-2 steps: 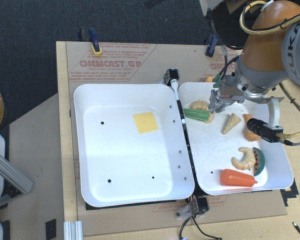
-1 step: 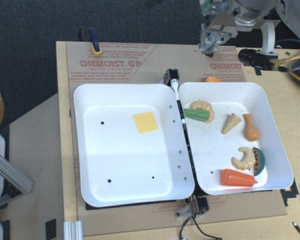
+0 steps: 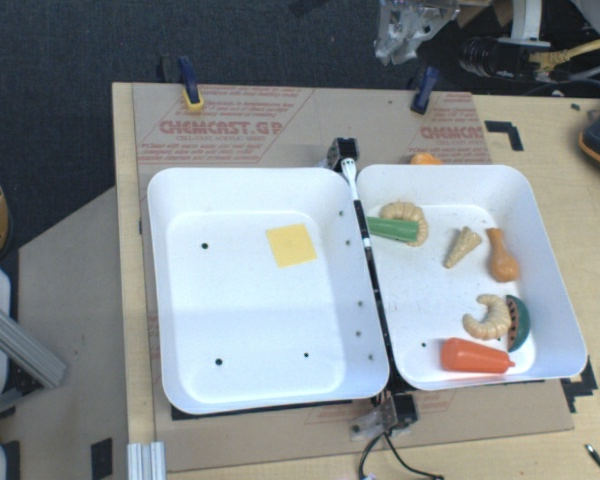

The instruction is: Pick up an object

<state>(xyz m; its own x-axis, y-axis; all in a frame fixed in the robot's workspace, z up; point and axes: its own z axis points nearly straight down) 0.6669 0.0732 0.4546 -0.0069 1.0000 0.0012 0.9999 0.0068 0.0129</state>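
Note:
My gripper (image 3: 405, 30) hangs high above the bench's far edge, beyond the right bin (image 3: 552, 268) and well apart from every object. In the left bin (image 3: 170, 298) lies a flat yellow square (image 3: 291, 245). The right bin holds several toy foods: a tan pastry (image 3: 402, 210) touching a green stick (image 3: 395, 230), a beige cone (image 3: 463, 246), an orange-brown drumstick (image 3: 500, 255), a pale curled piece (image 3: 487, 317) against a dark green slice (image 3: 519, 323), and a red-orange carrot shape (image 3: 475, 356).
A small orange object (image 3: 425, 158) peeks from behind the right bin's far rim. Two clamps (image 3: 189, 84) (image 3: 424, 90) grip the cardboard's far edge. A black clip (image 3: 342, 152) sits where the bins meet. Cables and gear crowd the top right.

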